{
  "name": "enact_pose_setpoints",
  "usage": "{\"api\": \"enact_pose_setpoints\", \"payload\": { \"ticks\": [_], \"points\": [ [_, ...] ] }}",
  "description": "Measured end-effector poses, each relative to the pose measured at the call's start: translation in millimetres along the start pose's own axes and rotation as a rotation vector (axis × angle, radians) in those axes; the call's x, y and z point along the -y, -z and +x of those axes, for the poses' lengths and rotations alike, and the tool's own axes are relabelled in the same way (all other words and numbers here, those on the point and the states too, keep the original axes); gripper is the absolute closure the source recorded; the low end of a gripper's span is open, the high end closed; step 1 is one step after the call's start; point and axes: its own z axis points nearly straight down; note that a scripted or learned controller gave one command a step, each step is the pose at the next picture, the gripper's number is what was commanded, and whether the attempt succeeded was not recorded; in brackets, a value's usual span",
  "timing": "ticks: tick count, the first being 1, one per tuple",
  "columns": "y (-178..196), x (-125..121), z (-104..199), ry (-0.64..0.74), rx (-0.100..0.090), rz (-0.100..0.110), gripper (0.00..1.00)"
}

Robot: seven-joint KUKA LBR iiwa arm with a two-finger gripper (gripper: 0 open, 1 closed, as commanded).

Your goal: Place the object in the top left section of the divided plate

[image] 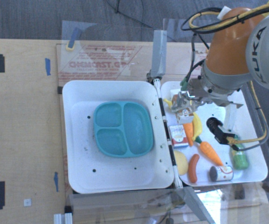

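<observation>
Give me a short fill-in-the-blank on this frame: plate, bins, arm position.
1. The teal divided plate lies in the ____ bin.
2. The plate has ____ sections.
3. The gripper is over the ____ bin, above the toy food.
4. The carrot lies in the ____ bin.

Missing words: left; three; right; right

Arm (265,45): the letters "KUKA" on the grey shell.
Clear sheet (101,62): faint red print, not readable.
</observation>
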Motion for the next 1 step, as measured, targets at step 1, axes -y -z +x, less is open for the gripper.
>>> {"api": "enact_pose_setpoints", "payload": {
  "ticks": [1],
  "points": [
    [-39.8, 21.6, 116.1, -0.012, 0.0, 0.0, 1.0]
  ]
}}
